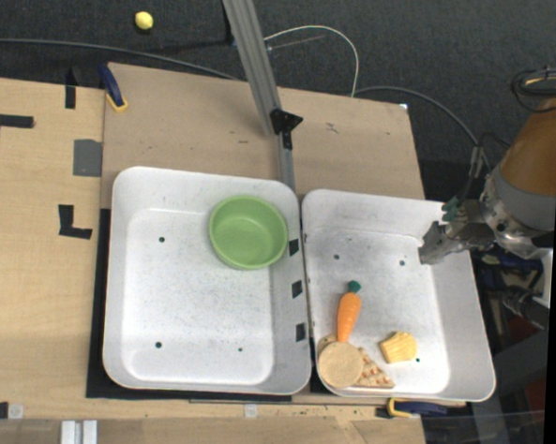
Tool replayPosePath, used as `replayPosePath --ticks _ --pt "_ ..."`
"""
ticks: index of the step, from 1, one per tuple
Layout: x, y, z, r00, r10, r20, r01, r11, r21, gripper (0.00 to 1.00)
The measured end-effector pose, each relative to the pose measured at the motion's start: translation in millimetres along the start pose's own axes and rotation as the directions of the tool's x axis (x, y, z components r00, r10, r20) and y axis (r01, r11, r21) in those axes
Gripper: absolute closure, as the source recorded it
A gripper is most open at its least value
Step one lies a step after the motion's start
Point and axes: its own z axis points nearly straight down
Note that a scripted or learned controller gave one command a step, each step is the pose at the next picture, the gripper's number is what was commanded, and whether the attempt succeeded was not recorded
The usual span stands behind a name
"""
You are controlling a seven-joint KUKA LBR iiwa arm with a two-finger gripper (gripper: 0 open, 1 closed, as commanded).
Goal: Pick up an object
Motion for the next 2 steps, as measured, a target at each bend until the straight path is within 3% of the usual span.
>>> replayPosePath --ticks 2 --pt "97.0 37.0 13.5 1.000 -0.004 -0.002 0.004 1.000 0.008 1.00"
